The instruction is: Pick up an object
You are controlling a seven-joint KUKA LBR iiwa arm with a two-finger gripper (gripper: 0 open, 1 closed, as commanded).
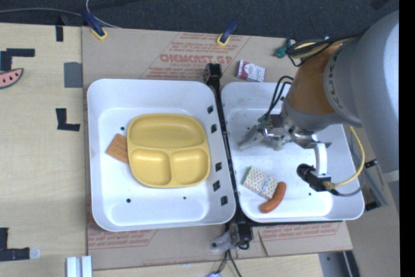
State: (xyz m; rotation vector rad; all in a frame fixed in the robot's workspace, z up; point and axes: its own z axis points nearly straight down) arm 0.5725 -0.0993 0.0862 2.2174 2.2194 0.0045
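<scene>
Over right bin (337, 204), claw (249, 138) spread open, holding nothing; small packet (260, 182) and sausage (273, 197) just below, toward camera, sausage's long axis running diagonally.

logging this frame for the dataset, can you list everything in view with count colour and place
shallow white plastic bins: 2, white, side by side on the bench
yellow three-compartment plastic tray: 1, yellow, middle of left bin
tan waffle-textured flat piece: 1, tan-orange, left bin, partly under the tray's left edge
small patterned square packet: 1, pale with speckles, right bin, near front
orange-red toy sausage: 1, orange-red, right bin, just right of the packet
small red and white packet: 1, on the cardboard behind the right bin
yellow clamps: 2, back edge of the cardboard
grey arm with orange band: 1, over right bin
tool: 1, metallic, low over right bin's left half
</scene>
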